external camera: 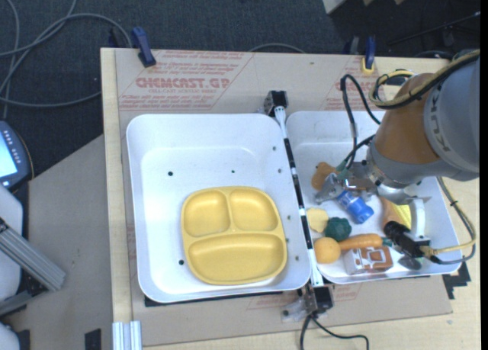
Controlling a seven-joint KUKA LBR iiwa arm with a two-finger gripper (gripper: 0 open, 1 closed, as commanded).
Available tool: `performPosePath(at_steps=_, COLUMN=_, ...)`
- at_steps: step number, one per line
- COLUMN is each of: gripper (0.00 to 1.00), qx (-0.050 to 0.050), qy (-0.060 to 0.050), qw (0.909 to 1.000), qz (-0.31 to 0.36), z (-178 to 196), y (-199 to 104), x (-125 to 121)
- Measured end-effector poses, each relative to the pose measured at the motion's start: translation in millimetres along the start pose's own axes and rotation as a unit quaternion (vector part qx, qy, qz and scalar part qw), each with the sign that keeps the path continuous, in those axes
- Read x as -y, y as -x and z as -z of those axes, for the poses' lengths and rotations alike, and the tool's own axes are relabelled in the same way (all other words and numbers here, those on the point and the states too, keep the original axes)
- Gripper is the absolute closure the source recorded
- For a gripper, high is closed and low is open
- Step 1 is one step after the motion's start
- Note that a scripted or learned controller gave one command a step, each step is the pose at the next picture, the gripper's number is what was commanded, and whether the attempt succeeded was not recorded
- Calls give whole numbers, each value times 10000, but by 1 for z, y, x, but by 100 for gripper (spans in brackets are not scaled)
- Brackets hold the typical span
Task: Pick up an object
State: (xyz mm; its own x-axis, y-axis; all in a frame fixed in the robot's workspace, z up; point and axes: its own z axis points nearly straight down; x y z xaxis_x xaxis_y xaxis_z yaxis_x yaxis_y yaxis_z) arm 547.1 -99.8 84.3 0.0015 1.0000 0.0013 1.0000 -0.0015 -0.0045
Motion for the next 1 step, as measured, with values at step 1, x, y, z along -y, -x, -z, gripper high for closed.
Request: performPosePath(at_steps=1, gripper=0, qx=-4, qy=-2, qw=10000, qz=1, z=0, y=-8, x=33)
